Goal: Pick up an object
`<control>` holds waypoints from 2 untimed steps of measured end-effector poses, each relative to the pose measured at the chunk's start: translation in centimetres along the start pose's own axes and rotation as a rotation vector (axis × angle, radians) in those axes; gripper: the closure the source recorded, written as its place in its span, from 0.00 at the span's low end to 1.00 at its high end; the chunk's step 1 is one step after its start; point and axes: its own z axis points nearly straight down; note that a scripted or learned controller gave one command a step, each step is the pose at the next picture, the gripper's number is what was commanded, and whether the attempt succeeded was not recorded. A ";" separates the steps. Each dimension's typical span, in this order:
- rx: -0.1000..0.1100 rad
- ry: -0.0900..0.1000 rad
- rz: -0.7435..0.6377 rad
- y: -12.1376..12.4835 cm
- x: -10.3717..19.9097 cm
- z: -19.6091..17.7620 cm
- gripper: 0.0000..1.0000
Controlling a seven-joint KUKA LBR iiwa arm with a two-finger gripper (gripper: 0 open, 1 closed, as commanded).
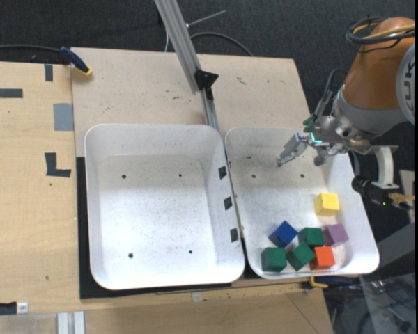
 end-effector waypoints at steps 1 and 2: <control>-0.004 -0.001 -0.001 0.1 0.0 -0.2 0.00; 0.002 -0.001 0.001 0.2 -0.9 5.7 0.00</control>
